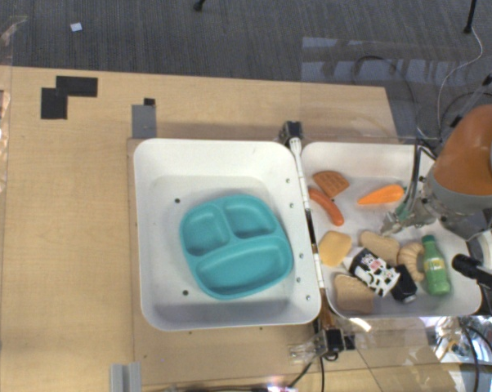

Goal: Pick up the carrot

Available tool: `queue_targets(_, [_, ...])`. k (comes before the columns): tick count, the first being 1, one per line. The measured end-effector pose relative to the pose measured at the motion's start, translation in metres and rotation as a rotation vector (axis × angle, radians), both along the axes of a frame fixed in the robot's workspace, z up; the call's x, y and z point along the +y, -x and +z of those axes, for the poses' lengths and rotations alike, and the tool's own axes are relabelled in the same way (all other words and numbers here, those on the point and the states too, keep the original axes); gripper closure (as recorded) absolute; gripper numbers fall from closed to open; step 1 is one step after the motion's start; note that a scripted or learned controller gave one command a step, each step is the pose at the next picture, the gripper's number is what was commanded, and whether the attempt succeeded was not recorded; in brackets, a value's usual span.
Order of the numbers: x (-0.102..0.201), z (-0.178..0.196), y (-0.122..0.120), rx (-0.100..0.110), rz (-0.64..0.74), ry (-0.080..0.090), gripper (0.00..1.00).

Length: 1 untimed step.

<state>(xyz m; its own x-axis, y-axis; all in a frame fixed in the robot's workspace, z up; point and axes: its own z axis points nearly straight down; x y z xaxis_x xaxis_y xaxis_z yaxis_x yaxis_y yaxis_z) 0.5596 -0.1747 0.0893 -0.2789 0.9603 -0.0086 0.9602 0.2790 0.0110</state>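
We are hovering our tool (pixel 403 216) just near of the tapered orange carrot (pixel 382 194), lining up; its grip state we cannot tell.

The arm (pixel 471 158) reaches in from the right edge of the bench, its orange band rounded and bulky above the grey wrist. The wrist slopes down and leftward over the right bin's (pixel 369 158) right half. The gripper (pixel 403 217) hangs at its end, its thin metallic fingers pointing down and to the left, low over the middle of that bin. The finger spacing is too small and blurred to read.
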Motion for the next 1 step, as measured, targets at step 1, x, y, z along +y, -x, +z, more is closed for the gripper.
queue_targets(1, [0.0012,-0.0003,-0.0004,-0.001,0.0,-0.001,0.0])
